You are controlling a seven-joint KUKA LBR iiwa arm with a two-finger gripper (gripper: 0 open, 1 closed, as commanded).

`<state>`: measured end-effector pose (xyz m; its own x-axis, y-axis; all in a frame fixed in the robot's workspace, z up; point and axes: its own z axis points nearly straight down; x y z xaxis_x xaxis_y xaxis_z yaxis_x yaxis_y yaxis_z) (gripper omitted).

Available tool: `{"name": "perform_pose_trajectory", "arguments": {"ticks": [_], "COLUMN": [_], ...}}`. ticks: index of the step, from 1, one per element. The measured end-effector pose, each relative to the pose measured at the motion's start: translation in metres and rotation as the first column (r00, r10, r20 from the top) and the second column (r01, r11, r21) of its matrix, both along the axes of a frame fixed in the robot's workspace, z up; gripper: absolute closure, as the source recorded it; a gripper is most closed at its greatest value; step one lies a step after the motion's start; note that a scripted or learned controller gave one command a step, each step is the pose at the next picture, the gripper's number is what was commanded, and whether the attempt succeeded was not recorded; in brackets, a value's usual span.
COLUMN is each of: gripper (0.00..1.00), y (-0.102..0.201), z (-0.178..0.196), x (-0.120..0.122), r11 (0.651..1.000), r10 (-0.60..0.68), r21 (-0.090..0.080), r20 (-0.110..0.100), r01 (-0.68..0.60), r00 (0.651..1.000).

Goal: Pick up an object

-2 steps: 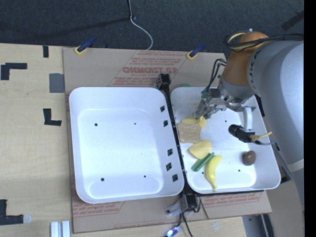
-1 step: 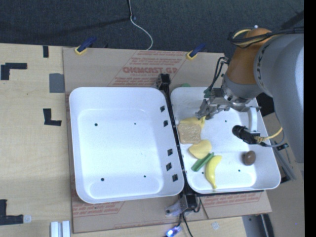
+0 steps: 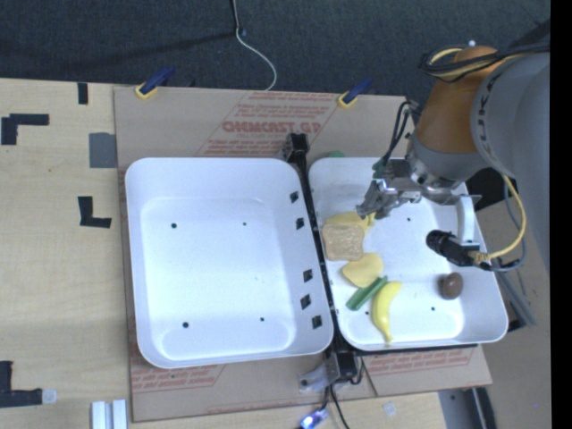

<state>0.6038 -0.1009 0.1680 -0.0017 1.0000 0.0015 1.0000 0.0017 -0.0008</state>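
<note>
My gripper [image 3: 374,206] hangs over the upper middle of the right bin [image 3: 407,329], fingertips pointing down-left just above a tan sponge-like block [image 3: 343,239]. Nothing shows between the fingers. Below the block lie a pale yellow heart-shaped piece [image 3: 362,269], a green bean pod [image 3: 366,292] and a yellow banana [image 3: 384,308]. A small brown round object [image 3: 450,284] rests near the bin's right wall. The arm's grey body and orange band [image 3: 447,119] reach in from the upper right.
The left bin [image 3: 143,204] sits beside the right one, split by a black-clipped divider [image 3: 307,239]. A black cable fitting [image 3: 447,244] hangs off the wrist over the right bin. Cardboard underlies both bins.
</note>
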Motion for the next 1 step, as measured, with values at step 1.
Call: {"name": "perform_pose_trajectory", "arguments": {"ticks": [1], "gripper": [1.00], "y": [0.0638], "z": [0.0173], "x": [0.0647], "r11": [1.000], "r10": [0.007], "r21": [0.000], "r20": [0.005], "r01": [-0.007], "r00": [1.000]}}
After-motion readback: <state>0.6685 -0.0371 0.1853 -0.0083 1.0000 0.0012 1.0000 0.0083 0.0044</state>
